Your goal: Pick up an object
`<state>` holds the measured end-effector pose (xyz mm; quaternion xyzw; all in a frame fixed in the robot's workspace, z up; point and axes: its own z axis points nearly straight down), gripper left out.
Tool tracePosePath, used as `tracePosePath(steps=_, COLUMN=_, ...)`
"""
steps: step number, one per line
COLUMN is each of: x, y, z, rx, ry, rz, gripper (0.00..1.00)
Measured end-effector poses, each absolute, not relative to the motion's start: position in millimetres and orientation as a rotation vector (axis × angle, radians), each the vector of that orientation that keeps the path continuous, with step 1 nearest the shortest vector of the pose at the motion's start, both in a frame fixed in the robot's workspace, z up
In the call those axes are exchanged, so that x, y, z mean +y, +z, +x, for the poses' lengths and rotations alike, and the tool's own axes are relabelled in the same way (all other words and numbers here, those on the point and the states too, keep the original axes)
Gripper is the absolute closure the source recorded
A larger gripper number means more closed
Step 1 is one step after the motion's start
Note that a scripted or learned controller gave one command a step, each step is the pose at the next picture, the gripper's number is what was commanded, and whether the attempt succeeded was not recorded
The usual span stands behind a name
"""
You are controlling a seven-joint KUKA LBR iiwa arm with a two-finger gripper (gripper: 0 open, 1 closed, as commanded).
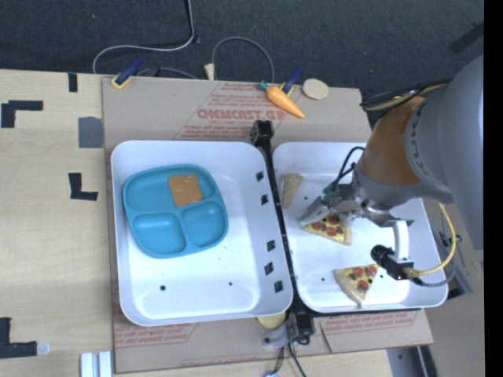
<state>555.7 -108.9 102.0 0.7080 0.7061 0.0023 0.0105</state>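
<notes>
Where the arm reaches into the right bin [409, 151], claw [328, 207] sits over a pizza slice [330, 228]; whether it's parted or closed can't be made out.

Two shallow white plastic bins [141, 289] sit on brown cardboard printed with red lettering [236, 115]. The sectioned plastic plate [161, 226] is turquoise blue, its toast square [185, 189] golden brown. Both pizza slices [330, 228] show yellow cheese dotted with red pepperoni. An orange toy carrot with a green top [283, 100] lies beside a pale tan disc [316, 89].
</notes>
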Motion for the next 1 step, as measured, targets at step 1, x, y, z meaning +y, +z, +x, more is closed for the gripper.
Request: tracePosePath(steps=1, x=-104.4, y=89.3, z=566.7, rx=2.210, ry=0.000, rz=2.215, gripper=0.00)
